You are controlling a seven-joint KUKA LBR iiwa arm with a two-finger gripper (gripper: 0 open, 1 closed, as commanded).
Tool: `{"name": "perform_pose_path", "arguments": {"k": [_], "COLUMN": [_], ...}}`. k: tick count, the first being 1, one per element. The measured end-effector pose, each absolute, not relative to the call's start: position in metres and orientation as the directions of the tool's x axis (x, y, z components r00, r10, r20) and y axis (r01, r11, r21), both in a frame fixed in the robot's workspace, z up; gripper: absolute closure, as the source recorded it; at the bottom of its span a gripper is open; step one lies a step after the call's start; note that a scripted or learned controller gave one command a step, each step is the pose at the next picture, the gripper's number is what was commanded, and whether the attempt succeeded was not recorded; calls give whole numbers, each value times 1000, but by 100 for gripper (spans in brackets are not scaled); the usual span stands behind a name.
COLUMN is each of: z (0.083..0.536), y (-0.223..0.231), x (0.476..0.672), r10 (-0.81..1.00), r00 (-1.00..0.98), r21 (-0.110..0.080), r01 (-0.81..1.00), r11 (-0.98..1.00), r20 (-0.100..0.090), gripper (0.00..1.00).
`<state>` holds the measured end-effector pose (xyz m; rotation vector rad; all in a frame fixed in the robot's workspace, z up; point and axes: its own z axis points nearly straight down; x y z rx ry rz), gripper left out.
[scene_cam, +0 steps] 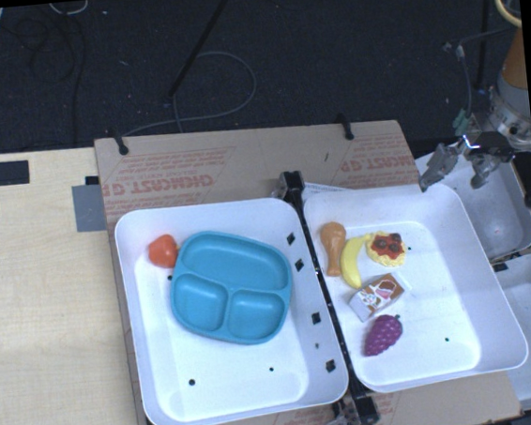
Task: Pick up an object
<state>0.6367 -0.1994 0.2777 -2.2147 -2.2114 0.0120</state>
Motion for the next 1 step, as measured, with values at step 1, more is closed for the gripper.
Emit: {"name": "perform_pose_path", "arguments": {"k": [1], "z": [285], "y": [-199], "x": [639], "r10": [1000], "r00": [0], "r21": [-2], "r01": [1000], "r11": [0], "r20": [0], "gripper": [0]}}
